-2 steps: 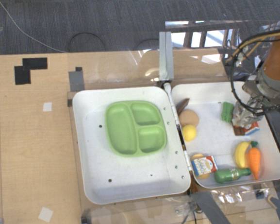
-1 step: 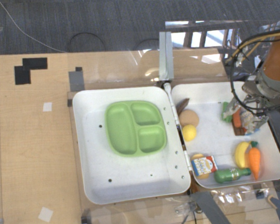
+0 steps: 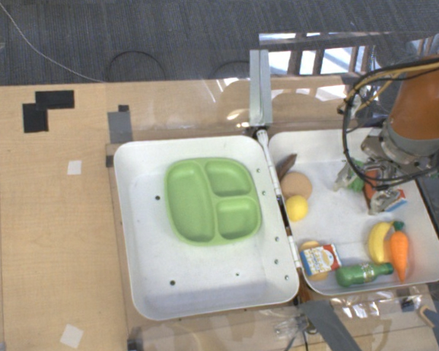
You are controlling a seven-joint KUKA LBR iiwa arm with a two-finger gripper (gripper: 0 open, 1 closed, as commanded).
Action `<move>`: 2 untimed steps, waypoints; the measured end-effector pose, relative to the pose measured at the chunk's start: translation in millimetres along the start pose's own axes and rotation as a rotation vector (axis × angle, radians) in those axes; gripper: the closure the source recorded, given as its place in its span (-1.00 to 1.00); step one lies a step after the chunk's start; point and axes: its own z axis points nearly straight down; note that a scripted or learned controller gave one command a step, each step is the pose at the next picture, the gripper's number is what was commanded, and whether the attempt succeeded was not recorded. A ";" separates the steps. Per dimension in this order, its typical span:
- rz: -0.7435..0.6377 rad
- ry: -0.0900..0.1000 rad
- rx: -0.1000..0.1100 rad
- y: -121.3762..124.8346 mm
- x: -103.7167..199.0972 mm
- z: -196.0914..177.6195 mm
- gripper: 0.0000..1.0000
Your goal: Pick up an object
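In the right bin [image 3: 317, 151] my gripper [image 3: 364, 187] hangs low near the far right side, under the orange-banded wrist [image 3: 423, 107]. A small green and red object [image 3: 359, 181] shows right at the gripper, partly hidden by it, and I cannot tell whether it is held. A small white and red packet [image 3: 392, 201] lies just beside it. Closer to the front lie a banana [image 3: 378, 242], a carrot [image 3: 399, 251], a green bottle [image 3: 362, 274] and a snack box [image 3: 319, 259]. A brown egg-shaped object [image 3: 297, 185] and a lemon [image 3: 296, 208] rest by the left wall.
The left bin [image 3: 149, 284] holds a green divided plate [image 3: 212, 200]. A dark wedge-shaped item [image 3: 286, 163] lies at the right bin's far left corner. Black cables [image 3: 348, 133] loop from the wrist over the bin's back edge.
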 end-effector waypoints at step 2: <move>-0.222 -0.003 0.007 28.1 49.8 5.4 -1.00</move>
